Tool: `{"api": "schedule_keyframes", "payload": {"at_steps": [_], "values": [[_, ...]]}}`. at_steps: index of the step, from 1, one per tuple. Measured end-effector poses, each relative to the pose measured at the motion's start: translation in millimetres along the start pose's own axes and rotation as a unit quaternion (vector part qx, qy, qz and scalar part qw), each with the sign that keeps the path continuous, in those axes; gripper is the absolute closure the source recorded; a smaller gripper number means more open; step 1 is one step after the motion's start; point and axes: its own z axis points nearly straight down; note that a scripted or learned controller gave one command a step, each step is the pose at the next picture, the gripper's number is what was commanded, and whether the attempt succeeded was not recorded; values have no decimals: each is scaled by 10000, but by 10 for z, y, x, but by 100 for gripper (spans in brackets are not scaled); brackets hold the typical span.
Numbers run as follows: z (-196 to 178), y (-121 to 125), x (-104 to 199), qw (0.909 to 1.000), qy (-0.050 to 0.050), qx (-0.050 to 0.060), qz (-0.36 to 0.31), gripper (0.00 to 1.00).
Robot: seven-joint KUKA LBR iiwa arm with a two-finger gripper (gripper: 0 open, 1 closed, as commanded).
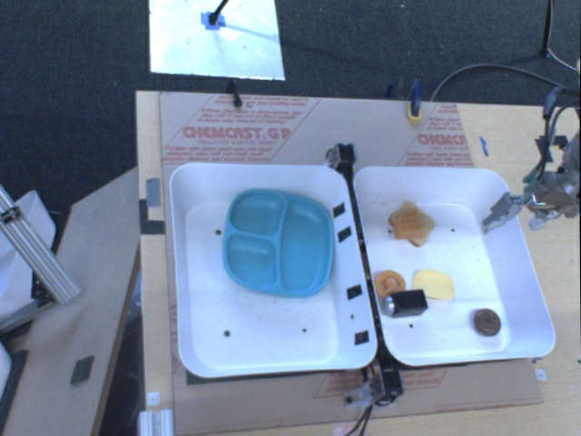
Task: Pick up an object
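Observation:
The right bin (508,271) holds several small objects. A tan, star-like piece (410,222) lies near its back. Toward the front are an orange ring (389,282), a pale yellow slab (434,284), a black block (407,302) with a shiny metal end, and a brown disc (487,322). My gripper (501,213) reaches in from the right and hovers over the bin's right rim, apart from all of these objects and holding none of them.
The left bin (204,334) carries a blue divided plate (277,242). A black strip with clips (354,252) runs between the bins. Cables and a yellow clamp (415,109) sit behind the right bin. A white sheet (214,27) lies beyond the bench.

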Motion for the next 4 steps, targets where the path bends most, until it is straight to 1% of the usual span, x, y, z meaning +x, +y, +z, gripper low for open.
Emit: {"api": "schedule_keyframes", "payload": {"at_steps": [1, 2, 3, 4], "values": [[-71, 25, 10, 10000, -14, -58, -21, 0], [332, 43, -1, 10000, -14, -56, -9, 0], [943, -8, 7, 10000, -7, -39, -7, 0], [1473, 30, 106, 10000, -7, -50, -22, 0]]}}
